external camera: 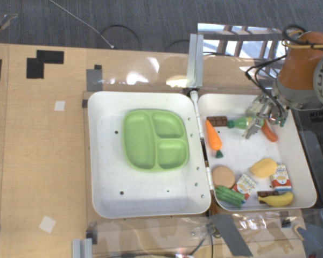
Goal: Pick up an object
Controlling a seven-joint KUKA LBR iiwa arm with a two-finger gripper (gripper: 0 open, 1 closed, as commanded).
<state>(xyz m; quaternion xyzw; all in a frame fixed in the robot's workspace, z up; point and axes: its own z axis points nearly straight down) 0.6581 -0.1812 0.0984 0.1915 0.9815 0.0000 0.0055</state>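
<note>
— While the gripper [257,123] is hovering low in the right bin [303,160], which step is running?
— Approaching, I'm judging; its fingers are standing spread, pinching nothing. A green item [237,124] and an orange-red piece [269,131] are flanking them; closing needs centring on one.

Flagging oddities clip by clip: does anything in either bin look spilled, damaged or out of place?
Nothing stands out. The green divided plate lies flat in the left bin. The toy foods, such as the carrot and banana, lie loose inside the right bin; nothing has spilled onto the bench.
</note>
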